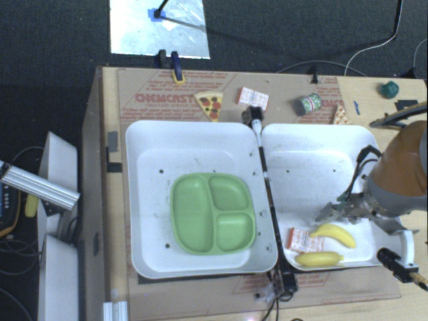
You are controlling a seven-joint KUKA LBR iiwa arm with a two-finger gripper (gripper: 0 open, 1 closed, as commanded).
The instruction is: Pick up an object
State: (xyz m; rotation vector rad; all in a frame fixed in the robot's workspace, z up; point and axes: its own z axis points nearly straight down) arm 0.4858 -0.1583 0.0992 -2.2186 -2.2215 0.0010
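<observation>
Over the right-hand shallow white bin [314, 146], the grey arm with its orange band [404, 162] reaches down so that the two-finger gripper [338, 210] sits just above a curved yellow banana [336, 234]; whether it is wide or narrow cannot be told. A second yellow banana [319, 259] lies near the front wall, beside a small red-and-white packet [298, 239]. The left white bin [150, 142] holds a green divided plastic plate [212, 212].

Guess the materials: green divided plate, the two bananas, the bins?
Green divided plate: likely moulded plastic, matte, uniform colour, soft rounded rims.
Bananas: probably plastic toy fruit; even yellow, slight sheen, no spots.
Bins: seemingly white plastic, smooth, rounded corners, with scuffs.
</observation>
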